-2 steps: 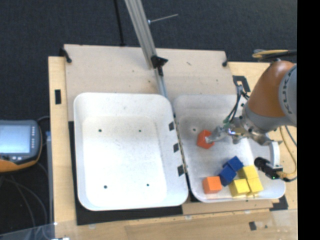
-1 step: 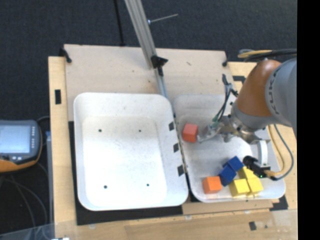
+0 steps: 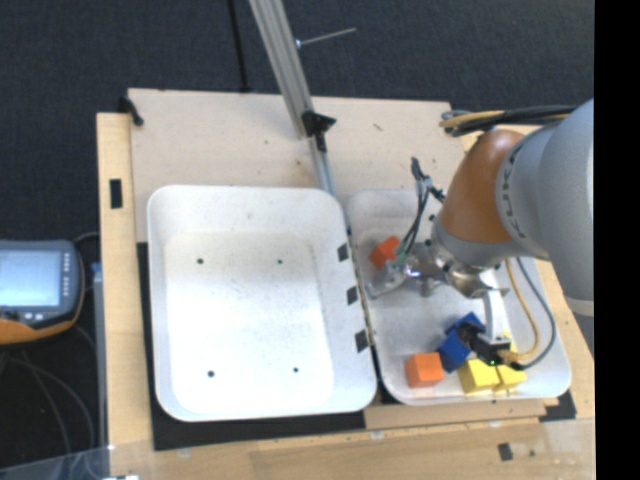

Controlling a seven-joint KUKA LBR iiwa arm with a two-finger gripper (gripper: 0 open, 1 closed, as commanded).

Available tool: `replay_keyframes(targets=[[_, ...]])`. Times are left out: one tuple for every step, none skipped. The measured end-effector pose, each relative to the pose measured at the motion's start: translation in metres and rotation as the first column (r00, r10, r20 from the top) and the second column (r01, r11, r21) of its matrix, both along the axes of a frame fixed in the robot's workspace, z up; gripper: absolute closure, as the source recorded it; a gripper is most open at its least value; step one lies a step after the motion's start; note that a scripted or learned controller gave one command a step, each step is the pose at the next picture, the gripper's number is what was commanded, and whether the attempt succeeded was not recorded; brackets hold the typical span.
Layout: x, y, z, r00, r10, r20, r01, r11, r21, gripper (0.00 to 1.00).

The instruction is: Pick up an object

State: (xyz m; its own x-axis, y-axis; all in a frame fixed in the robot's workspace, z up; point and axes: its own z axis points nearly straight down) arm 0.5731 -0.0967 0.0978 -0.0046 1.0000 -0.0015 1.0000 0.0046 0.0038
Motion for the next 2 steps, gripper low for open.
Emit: replay_keyframes(targets=[[0.091,-0.076,0.068,1.0,-0.002,0.011,0.002,1.0,-0.005,0.0],[0.079,-0.056,0.028,1.0,0.002,0.02,-0.002,1.0,-0.005,0.0]])
